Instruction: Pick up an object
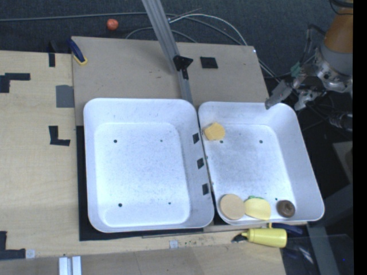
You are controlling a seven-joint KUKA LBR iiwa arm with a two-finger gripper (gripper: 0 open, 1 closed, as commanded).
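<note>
The right bin (pixel 298 153) holds a small yellow piece (pixel 214 132) near its far left corner. Along its near wall lie a tan round disc (pixel 232 206), a yellow lump (pixel 258 208) and a small brown round thing (pixel 285 208). My gripper (pixel 288 99) hangs over the far right corner of this bin, well away from all of them. Its two fingers are spread apart, open, with nothing between them.
The left bin (pixel 94 153) stands beside the right one. A yellow bottle (pixel 266 236) lies on the bench just outside the right bin's near wall. A slanted metal pole (pixel 163 33) rises behind the bins. A small red ball (pixel 112 23) sits far back.
</note>
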